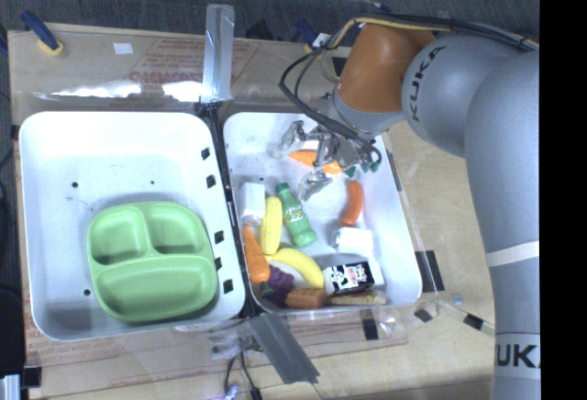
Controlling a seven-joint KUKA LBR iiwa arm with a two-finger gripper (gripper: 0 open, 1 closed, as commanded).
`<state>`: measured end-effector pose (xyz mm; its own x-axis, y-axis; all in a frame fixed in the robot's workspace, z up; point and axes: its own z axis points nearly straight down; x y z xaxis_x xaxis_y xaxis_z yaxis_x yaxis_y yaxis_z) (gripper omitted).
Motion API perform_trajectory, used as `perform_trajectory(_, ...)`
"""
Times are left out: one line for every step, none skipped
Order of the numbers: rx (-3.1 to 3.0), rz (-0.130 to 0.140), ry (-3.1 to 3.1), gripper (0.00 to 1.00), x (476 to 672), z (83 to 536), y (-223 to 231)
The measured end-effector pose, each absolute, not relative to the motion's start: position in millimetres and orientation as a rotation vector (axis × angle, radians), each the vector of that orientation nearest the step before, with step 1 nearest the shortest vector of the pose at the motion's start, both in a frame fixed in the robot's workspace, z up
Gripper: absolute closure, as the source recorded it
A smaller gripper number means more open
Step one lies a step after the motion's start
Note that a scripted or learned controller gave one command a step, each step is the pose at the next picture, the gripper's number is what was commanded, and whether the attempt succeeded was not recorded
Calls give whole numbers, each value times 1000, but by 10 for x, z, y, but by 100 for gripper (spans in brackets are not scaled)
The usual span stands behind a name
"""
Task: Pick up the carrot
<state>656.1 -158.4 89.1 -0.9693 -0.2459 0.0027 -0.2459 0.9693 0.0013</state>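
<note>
Your arm reaches in from the right, elbow bent, orange wrist band tilted downward. Gripper hangs low, pointing down-left; finger spacing unreadable from above.

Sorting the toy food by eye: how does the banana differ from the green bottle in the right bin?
The banana is yellow; the green bottle is green with a paler label. The banana is curved, the bottle straight. The banana lies nearer the bin's front, across it; the bottle lies further back, running lengthwise toward the gripper. Both lie flat in the right bin.
</note>
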Motion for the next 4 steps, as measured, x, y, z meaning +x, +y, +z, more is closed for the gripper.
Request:
perform_trajectory(399, 4, -3125, 100, 6601, 1049, -1570)
perform_trajectory(185, 12, -3152, 100, 6599, 2556, -1964)
perform_trajectory(458, -2, -3107, 100, 5819, 2016, -1492)
perform_trajectory(198, 4, -3141, 100, 6485, 2432, -1969)
